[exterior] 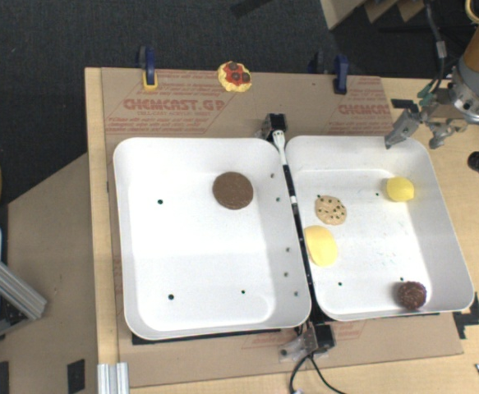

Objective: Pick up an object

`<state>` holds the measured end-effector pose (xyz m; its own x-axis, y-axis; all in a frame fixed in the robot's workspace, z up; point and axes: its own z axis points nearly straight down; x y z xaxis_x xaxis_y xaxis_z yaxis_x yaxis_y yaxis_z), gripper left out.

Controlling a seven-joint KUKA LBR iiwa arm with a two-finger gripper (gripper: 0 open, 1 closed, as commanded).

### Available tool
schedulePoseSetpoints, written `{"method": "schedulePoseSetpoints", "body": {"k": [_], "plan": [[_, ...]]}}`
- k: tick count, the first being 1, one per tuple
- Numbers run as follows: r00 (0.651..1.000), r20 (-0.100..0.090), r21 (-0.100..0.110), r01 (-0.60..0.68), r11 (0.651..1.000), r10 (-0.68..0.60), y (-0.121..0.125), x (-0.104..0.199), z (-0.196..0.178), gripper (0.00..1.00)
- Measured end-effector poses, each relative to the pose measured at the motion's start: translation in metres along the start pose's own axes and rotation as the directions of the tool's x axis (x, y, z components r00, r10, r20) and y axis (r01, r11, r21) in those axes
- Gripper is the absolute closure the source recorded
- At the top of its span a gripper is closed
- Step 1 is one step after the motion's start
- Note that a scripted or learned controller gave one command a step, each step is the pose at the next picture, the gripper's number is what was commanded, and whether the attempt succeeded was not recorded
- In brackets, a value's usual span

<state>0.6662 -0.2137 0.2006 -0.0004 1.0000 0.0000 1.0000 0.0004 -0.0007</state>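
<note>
We see the gripper (420,131), fingers spread apart and holding nothing, above the far rim of the right bin (449,228); inside lies a yellow ball (400,190).

The brown paper-covered board (223,105) lying under the 2 shallow white bins carries faint red printing along its far edge. On the left it reads roughly "CHEMCAST GP". The same red lettering repeats at the right but is too blurred to read. Finer lines beneath are illegible.
</note>
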Motion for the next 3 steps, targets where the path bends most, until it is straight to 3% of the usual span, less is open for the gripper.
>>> {"method": "schedulePoseSetpoints", "body": {"k": [1,2,3], "plan": [[1.0,0.002,-0.003,0.001,1.0,-0.001,0.001,0.0,-0.011,1.0],[1.0,-0.004,0.008,-0.006,1.0,0.006,-0.095,-0.011,0.121,1.0],[1.0,-0.004,-0.004,0.01,1.0,-0.01,-0.046,0.092,0.116,1.0]]}}
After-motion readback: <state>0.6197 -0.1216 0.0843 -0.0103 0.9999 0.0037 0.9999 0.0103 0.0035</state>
